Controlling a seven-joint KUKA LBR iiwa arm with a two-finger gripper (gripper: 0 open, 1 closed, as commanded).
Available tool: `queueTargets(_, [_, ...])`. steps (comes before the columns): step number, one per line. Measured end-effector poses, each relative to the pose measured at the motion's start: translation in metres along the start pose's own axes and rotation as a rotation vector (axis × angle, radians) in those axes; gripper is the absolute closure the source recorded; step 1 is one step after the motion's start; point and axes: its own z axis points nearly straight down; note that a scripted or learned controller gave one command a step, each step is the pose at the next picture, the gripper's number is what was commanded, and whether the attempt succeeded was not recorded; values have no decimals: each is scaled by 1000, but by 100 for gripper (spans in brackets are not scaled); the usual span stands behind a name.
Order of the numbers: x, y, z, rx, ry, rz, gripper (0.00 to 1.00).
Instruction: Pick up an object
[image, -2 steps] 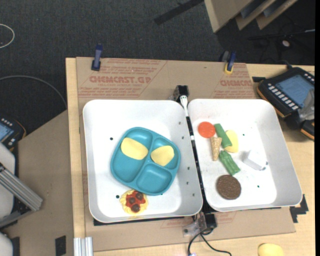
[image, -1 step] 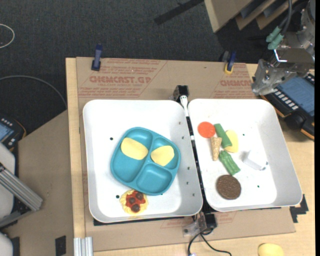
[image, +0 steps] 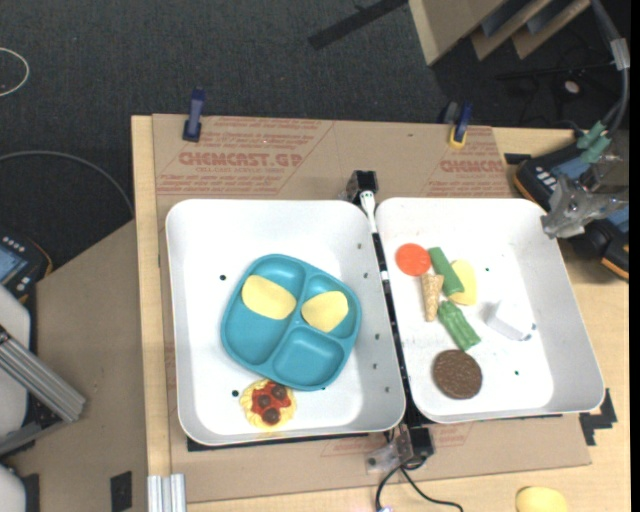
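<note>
Nearest, a small pizza toy (image: 267, 403) lies below the blue divided plate (image: 290, 322) in the left bin (image: 190, 300). Right bin (image: 560, 330) holds a brown cookie (image: 457, 374) and an orange disc (image: 412, 259). Gripper (image: 580, 205) hovers at its right rim; its state is unclear.

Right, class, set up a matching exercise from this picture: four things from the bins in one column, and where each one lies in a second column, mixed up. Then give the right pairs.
Things:
1. blue divided plate
2. small pizza
3. brown round cookie
4. orange disc

Places:
A. near front edge of the right bin
B. upper left part of the right bin
C. front of the left bin, just below the plate
D. middle of the left bin, with two yellow pieces on it

Pairs: 1-D, 2-C, 3-A, 4-B
</note>
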Motion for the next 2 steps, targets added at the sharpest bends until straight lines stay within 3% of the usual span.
queueTargets(1, [61,1,-75,-17,2,-14,100])
queueTargets(2, [-4,1,-8,0,-1,1,100])
